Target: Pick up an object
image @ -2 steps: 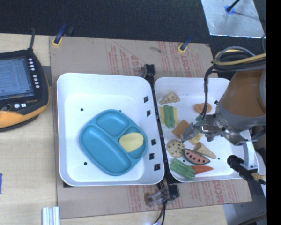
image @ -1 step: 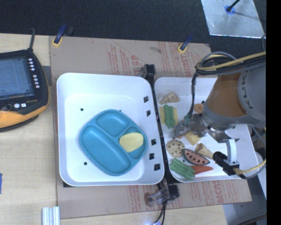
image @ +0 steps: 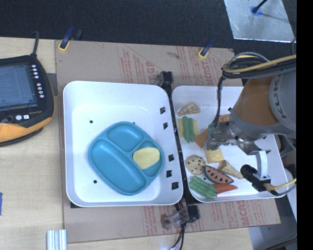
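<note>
The grey two-finger gripper (image: pixel 217 137) is reaching down among toy foods in the right white bin (image: pixel 227 94), beside a yellow cheese-like wedge (image: pixel 214 155); finger state: cannot tell; closing squarely probably comes next

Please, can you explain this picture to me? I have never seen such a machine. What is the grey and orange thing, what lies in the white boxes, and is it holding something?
One camera looks down at a slant on a bench. The grey and orange thing is a robot arm reaching in from the right. Its tool is low in the right bin, among toy foods: a watermelon slice, a cookie, a green pod. Whether it holds anything, I cannot tell. The left bin holds a blue divided plate with a yellow piece on it. A control tablet lies far left.
</note>
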`<state>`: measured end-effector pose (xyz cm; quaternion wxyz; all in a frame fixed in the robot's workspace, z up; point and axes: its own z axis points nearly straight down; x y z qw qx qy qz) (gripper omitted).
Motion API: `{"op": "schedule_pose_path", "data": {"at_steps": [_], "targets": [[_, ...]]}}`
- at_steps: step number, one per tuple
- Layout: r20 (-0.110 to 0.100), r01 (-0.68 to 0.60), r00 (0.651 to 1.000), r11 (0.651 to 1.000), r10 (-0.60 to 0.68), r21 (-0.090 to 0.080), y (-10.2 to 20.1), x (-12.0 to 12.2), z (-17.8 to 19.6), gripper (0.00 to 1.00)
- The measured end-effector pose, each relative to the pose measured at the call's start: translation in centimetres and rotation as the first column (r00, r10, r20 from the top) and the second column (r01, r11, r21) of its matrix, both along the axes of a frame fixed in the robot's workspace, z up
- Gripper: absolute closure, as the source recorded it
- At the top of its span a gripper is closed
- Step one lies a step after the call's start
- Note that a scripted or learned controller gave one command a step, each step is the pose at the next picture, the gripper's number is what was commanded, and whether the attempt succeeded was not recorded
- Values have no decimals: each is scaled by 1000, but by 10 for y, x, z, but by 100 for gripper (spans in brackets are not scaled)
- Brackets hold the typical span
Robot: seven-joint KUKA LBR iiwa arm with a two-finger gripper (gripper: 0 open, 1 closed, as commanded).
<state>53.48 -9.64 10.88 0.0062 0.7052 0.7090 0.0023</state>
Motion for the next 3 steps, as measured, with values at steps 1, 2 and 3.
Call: {"op": "schedule_pose_path", "data": {"at_steps": [1, 2, 3], "targets": [[-6, 0, 1000, 1000, 0, -1, 0, -2, -3, 0], [-13, -1, 1000, 1000, 1, 5, -6, 23, -17, 0], [-20, 2, 1000, 1000, -2, 7, -6, -21, -17, 0]]}}
